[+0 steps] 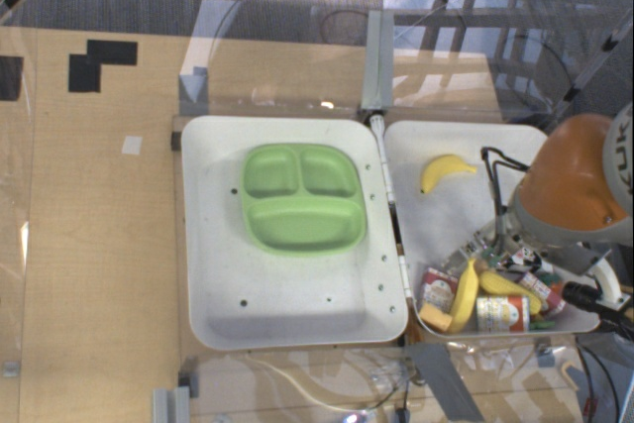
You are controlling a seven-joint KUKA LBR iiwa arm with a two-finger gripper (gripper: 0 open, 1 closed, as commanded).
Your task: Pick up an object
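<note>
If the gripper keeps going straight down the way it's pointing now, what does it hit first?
Most likely the pile in the right white bin: the gripper hangs over the upright yellow banana and the red-labelled can. Which comes first is unclear; depth is hard to judge from above.

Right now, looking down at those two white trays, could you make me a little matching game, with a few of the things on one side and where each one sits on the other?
Things:
1. green divided plate
2. lone banana
3. can with the red label
4. orange band of the arm

Places:
A. in the pile at the near end of the right bin
B. middle of the left bin
C. above the right bin's right side
D. by itself near the far end of the right bin

Pairs: 1-B, 2-D, 3-A, 4-C
</note>
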